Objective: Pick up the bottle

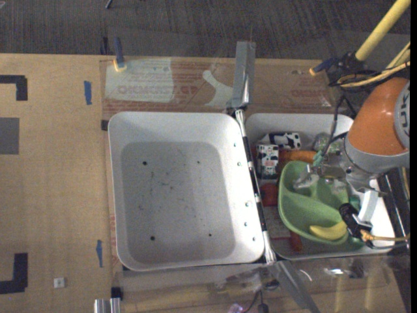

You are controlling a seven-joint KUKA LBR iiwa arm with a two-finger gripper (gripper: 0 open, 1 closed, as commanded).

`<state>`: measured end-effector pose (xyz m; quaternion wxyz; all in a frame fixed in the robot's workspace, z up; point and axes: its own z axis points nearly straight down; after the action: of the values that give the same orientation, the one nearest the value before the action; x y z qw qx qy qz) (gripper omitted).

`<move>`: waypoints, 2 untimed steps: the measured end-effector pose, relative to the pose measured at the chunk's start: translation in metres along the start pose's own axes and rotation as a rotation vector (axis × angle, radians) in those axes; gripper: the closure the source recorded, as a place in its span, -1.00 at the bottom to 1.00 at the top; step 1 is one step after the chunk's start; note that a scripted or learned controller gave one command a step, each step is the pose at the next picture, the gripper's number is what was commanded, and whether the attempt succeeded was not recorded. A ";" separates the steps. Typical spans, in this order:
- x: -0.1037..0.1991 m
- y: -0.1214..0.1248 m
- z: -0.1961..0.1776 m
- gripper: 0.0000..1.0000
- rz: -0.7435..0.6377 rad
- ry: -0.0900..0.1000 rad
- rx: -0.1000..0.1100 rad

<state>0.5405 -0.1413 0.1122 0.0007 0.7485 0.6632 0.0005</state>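
My gripper [325,172] hangs over the right bin [294,119], low above the far side of a green bowl [292,208]. The orange-banded wrist [381,126] covers the bin's right part. Just left of the gripper, a pale greyish shape [303,180] lies inside the bowl. It is too blurred to tell whether this is the bottle. A yellow banana [328,231] rests at the bowl's near edge.
Around the bowl in the right bin are a cow-patterned box [268,159], a second cow-patterned item [285,139], an orange piece [300,155] and red pieces [295,242]. The left bin [117,175] lies beside it. Cables [365,77] trail at the back right.
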 end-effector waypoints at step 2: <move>0.024 -0.060 -0.132 1.00 0.257 -0.001 0.002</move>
<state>0.4836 -0.1105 0.2444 0.0001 0.8274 0.5617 -0.0005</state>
